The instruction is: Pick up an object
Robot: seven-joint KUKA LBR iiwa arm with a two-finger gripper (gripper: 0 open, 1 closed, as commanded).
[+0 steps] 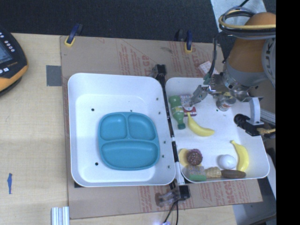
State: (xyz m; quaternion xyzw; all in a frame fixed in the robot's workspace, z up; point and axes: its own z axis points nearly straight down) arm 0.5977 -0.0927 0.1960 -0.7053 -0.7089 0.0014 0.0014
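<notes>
The right bin (262, 170) holds the loose things that could be picked: a green bottle (177, 112) lying along its left wall, with a small red-and-white packet (188, 104) just beside it; a banana (200, 128) lying aslant near the bottle's lower end; a second banana (242, 155) standing nearly upright by the right wall; a white egg-like ball (227, 161) touching that banana's left side; and along the near wall a dark brownish-red round piece (194, 157), a green piece (196, 175), a tan cone-like piece (213, 173) and a brown oblong piece (233, 174) in a row, close together. The gripper (201, 93) hangs over the far part of this bin, above the packet and the bottle's far end; whether its pincer is open or closed cannot be told from this view, and nothing can be seen held in it. The grey arm (246, 55) with its orange band comes in from the right, with cables looping over it. The left bin (79, 125) sits touching the right one and holds a blue divided plate (128, 140) with three compartments, lying flat near the middle. Both bins rest on a brown cardboard sheet (117, 55) clamped to the wooden bench (28, 149); a yellow-and-black handheld controller (8, 60) lies at the far left edge.
</notes>
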